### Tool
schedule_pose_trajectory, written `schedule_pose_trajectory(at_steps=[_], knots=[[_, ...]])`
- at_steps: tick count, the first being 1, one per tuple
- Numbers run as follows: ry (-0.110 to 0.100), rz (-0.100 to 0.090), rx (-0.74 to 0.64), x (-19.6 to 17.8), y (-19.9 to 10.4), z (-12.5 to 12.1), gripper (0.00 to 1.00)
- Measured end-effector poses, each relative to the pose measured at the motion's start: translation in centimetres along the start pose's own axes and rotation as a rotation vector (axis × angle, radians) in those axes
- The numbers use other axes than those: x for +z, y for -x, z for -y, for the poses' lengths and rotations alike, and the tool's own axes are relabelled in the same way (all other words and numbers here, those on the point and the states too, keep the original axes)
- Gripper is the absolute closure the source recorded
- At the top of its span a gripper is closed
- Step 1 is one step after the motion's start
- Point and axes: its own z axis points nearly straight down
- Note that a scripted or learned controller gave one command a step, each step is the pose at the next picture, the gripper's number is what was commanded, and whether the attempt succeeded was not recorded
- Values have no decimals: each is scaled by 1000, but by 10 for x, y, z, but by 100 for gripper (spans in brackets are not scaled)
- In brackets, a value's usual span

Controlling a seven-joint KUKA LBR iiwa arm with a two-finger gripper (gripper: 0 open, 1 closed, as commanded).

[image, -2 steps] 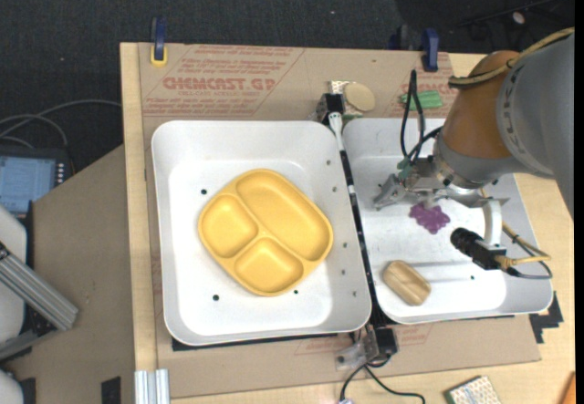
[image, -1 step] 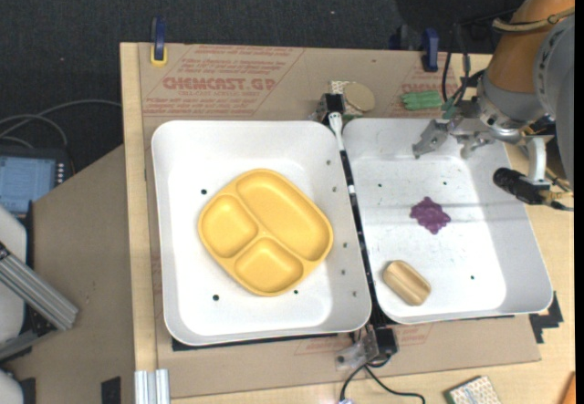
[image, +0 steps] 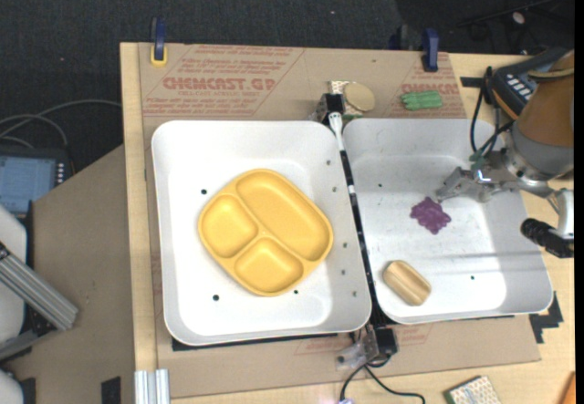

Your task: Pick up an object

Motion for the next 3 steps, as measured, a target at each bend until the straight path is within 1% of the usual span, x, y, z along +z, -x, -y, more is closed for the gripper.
schedule_pose_trajectory(at_steps=[1,2,3], knots=[[-7,4,0,0,0,116,0],[12,14,-14,-45,-72,16,0],[-6,11,-5,4,-132,87,0]])
